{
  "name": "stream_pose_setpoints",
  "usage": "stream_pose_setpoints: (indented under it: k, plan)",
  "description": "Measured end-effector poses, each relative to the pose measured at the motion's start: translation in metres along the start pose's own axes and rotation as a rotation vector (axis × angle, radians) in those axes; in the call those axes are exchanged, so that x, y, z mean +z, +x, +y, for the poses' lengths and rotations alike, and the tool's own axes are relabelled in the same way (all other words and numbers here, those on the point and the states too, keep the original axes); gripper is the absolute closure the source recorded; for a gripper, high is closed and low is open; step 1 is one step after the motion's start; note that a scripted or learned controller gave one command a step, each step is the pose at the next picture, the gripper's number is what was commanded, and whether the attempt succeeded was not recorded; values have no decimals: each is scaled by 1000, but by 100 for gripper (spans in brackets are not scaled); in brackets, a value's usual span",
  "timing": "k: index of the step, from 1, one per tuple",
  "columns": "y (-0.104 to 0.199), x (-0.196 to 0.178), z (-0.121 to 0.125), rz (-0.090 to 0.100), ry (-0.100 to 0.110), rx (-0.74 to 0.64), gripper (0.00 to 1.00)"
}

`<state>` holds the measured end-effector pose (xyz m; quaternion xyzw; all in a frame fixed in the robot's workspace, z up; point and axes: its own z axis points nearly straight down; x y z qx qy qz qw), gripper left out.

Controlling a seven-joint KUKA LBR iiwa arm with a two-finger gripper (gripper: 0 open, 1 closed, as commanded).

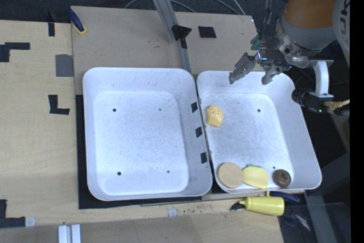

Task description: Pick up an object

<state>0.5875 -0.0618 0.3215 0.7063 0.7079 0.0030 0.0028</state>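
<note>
Camera view is showing the tool (pixel 252 71) hanging over the far edge of the right bin (pixel 296 139), its two fingers spread apart and pinching nothing. The arm (pixel 315 3) is reaching in from the right above it. Nearest to the tool, a small yellow lumpy piece (pixel 214 116) is lying by itself against the left wall of that bin. At the near edge three more things are sitting in a row: a tan round disc (pixel 230 174), a yellow piece (pixel 255 176) touching it, and a small brown ball (pixel 281 178) just beside that. The left bin (pixel 136 134) is lying alongside on the surface (pixel 34 122), and a yellow bottle (pixel 263 205) is resting outside, just near of the right bin.

The lumpy piece looks the easiest pick: probably light, likely a soft or plastic toy, with a bumpy skin offering grip. Closing across its narrow middle seems best, though the bin wall beside it is leaving little room for the left finger.
</note>
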Motion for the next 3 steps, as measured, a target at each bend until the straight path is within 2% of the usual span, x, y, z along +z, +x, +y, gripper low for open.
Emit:
stream_pose_setpoints:
  k: [1, 2, 3]
  plan:
    - [23, -35, -37, 1, 5, 0, 0]
    - [70, -63, -56, 1, 6, -2, 0]
    - [68, -72, -56, 0, 9, 1, 100]
